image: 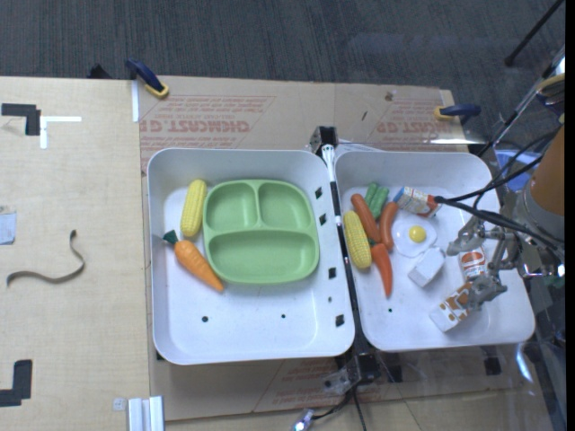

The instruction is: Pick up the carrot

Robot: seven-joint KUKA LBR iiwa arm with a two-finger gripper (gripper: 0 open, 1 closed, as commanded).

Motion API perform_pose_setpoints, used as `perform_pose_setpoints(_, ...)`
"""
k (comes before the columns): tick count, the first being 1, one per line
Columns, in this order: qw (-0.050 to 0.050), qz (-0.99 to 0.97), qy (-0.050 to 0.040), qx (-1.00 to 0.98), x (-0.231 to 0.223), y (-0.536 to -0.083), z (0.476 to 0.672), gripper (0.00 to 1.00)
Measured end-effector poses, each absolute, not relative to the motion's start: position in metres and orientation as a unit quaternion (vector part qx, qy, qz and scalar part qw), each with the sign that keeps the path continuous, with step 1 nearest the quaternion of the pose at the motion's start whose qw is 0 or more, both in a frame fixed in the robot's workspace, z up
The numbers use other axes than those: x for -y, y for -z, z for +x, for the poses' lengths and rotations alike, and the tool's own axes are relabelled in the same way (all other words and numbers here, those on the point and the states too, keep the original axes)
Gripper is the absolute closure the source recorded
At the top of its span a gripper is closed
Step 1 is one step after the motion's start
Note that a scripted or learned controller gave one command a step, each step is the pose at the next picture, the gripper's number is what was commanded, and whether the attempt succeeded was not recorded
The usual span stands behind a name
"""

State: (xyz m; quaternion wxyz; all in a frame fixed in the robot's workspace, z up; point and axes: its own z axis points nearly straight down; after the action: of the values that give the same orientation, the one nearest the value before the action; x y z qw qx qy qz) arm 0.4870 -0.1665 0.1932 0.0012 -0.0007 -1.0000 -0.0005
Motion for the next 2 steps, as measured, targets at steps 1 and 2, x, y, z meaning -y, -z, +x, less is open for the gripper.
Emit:
perform_pose_setpoints(1,-0.001,-0.093,-0.0004,0.996,0.1200,-0.0920,0.5260,0.00)
perform_pose_setpoints(2,-0.003,-0.091,-0.0015,0.996,0.1197,-0.1015,0.5275,1.00)
